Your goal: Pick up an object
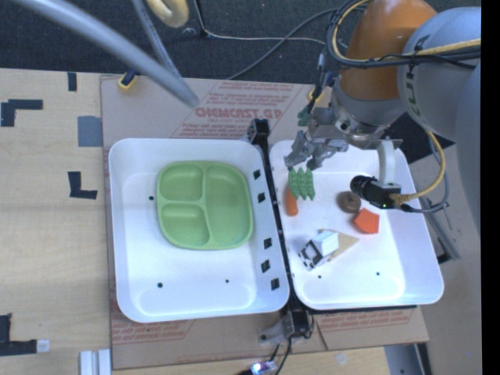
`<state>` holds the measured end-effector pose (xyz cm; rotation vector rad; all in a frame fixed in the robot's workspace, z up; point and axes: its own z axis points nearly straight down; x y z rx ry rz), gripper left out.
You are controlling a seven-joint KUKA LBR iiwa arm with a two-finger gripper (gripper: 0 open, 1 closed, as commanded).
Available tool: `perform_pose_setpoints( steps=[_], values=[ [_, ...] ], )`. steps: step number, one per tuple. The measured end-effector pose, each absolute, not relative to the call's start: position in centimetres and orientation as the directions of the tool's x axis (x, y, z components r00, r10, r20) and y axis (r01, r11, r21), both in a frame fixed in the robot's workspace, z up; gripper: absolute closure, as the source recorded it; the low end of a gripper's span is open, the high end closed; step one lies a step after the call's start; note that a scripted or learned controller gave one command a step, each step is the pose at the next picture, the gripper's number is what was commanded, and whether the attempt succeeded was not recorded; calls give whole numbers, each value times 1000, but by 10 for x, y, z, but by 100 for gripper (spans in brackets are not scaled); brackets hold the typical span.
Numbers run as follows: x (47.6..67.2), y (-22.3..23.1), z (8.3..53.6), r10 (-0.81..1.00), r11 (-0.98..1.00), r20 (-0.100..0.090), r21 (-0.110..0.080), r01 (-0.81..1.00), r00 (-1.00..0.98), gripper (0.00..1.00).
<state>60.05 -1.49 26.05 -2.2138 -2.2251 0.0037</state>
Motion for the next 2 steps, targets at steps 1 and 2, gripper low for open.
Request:
perform_pose_setpoints(
  steps=[1, 2],
  values=[
    [582, 25, 250, 1000, 5, 0, -4, 1000, -5, 100],
    [571, 74, 233, 1000, 6, 0, -4, 1000, -6, 100]
  ],
)
